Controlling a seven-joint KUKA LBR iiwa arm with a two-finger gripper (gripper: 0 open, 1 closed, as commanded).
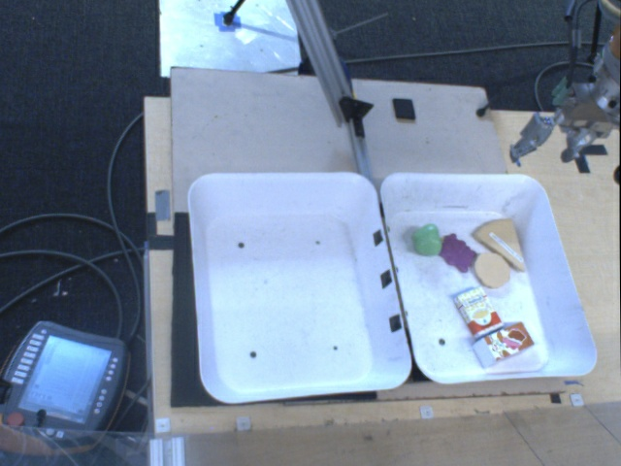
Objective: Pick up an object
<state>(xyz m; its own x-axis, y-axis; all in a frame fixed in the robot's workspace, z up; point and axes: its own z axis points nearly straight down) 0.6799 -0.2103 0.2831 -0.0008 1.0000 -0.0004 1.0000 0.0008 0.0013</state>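
The left bin (pixel 281 280) has a bare white floor with a few small dark dots, and its right wall touches the right bin (pixel 558 289). All the objects lie in the right bin. A green ball (pixel 426 240) sits near the left wall, and a purple piece (pixel 458 251) is just beside it. Next come a tan wedge (pixel 500 238) and a round tan disc (pixel 492 271), touching each other. Below them lie a small red and white packet (pixel 475 310) and a second packet (pixel 505 342) near the front wall. The gripper (pixel 555 145) hangs above the bench, outside the far right corner of the right bin, well apart from the objects. Its two fingers are spread apart, with nothing between them.
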